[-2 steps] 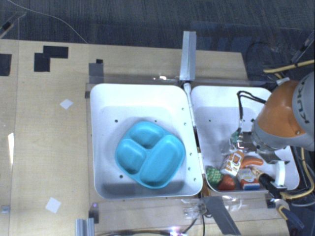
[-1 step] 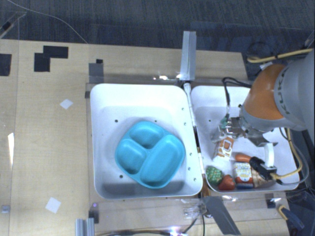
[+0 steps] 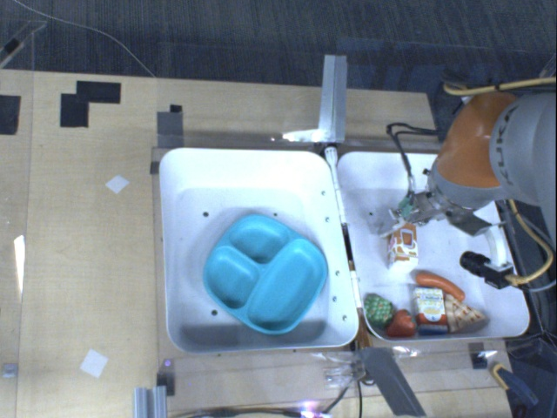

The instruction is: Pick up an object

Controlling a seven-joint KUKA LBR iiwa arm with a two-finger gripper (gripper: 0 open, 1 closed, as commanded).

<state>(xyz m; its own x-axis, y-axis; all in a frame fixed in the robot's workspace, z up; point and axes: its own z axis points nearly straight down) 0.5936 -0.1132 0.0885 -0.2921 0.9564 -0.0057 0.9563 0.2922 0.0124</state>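
Below, pale wooden bench (image 3: 78,259), dark carpet (image 3: 261,16)

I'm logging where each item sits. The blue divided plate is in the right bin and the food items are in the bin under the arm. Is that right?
Not quite. The camera view shows the blue plate in the left bin, not the right. The rest holds: the food items lie in the right bin, under the arm.
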